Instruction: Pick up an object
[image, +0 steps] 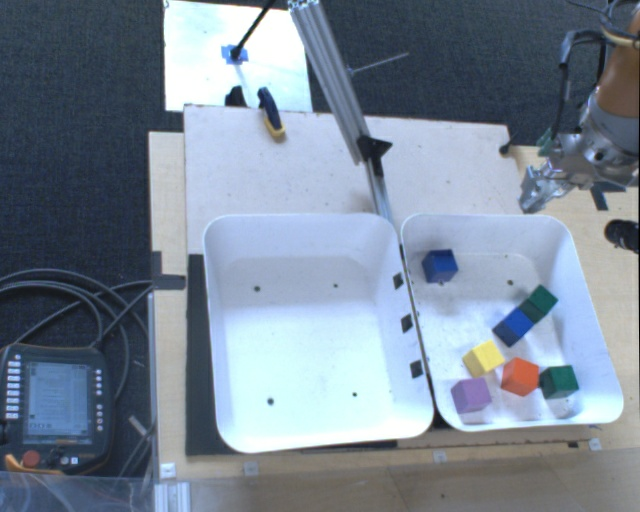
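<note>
Gripper (535, 190) at upper right of frame, above right bin (578, 262) rim; finger state: cannot tell. Nearest block: blue cube (439, 265), alone in bin's upper left. Judged light, rigid, smooth-faced; pinch across two opposite flat sides, away from clustered cubes at lower right.

1. A grey teach pendant (55, 405) with a lit screen lies on the dark floor at eight o'clock, black cables (75, 300) looping just above it.
2. A slanted aluminium pole (335, 85) runs from twelve o'clock down toward the centre.
3. A blue-and-yellow clamp (270, 112) sits at eleven o'clock on the pale bench board (300, 170).
4. A pale sheet (205, 60) lies beyond the board at eleven o'clock.
</note>
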